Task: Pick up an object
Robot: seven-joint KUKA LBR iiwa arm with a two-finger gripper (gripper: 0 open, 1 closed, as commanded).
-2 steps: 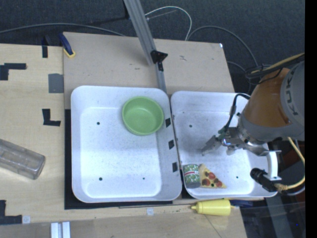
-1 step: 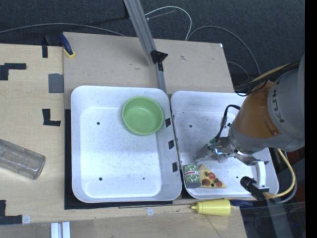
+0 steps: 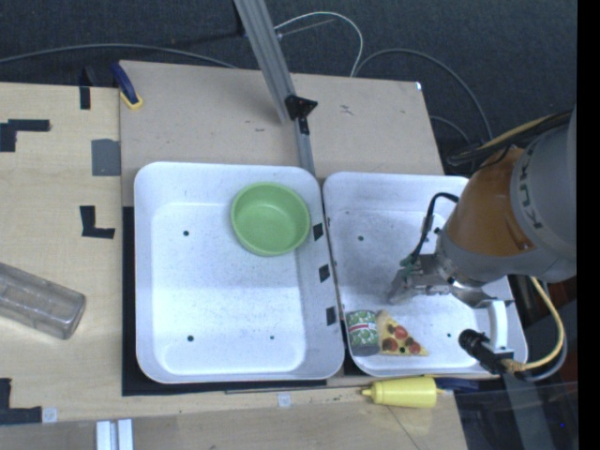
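A yellow squeeze bottle [image 3: 405, 393] is noted on the bench at the near edge. Just beyond it, in the right bin [image 3: 375, 204], a pizza-slice toy [image 3: 398, 337] and a green packet [image 3: 362, 331] lie touching; no lettering is legible. The gripper [image 3: 405, 287] is poised above them, nothing seen held; its finger state cannot be determined. Pick-up is judged outstanding. A green bowl [image 3: 271, 218] occupies the left bin [image 3: 169, 279].

Light wood tabletop [image 3: 216, 120] with black tape marks [image 3: 92, 221] along the left. Dark grey carpet floor [image 3: 450, 17] at the far side, thin cables [image 3: 328, 22] lying across it. Grey metal pole [image 3: 267, 50] slants in from far.
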